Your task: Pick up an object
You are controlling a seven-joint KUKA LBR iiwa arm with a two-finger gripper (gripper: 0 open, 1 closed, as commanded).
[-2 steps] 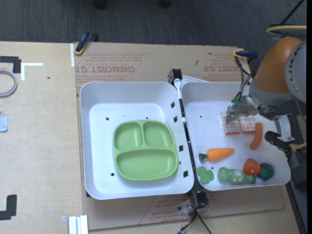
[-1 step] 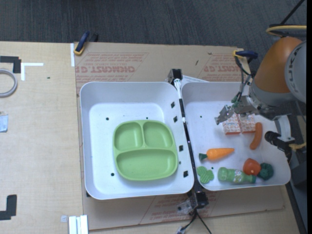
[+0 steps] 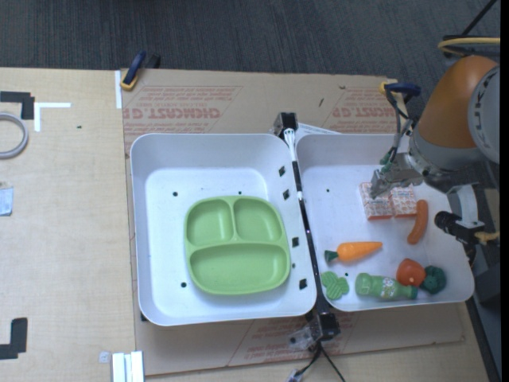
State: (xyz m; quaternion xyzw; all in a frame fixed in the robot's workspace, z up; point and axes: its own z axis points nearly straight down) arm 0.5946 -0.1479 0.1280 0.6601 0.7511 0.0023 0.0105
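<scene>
Floor point(image 3: 262, 18): dark grey carpet at the top.
Bench point(image 3: 64, 237): pale wood.
Cardboard point(image 3: 238, 102): brown sheet under the bins.

The arm point(image 3: 465, 110) came in from the right side of the view, with its big orange band sitting up near the top right corner and the grey wrist angling down and to the left from there. The hand point(image 3: 387, 183) hung low at the end of it, pointing downward, fingers too small and blurry to read.
</scene>
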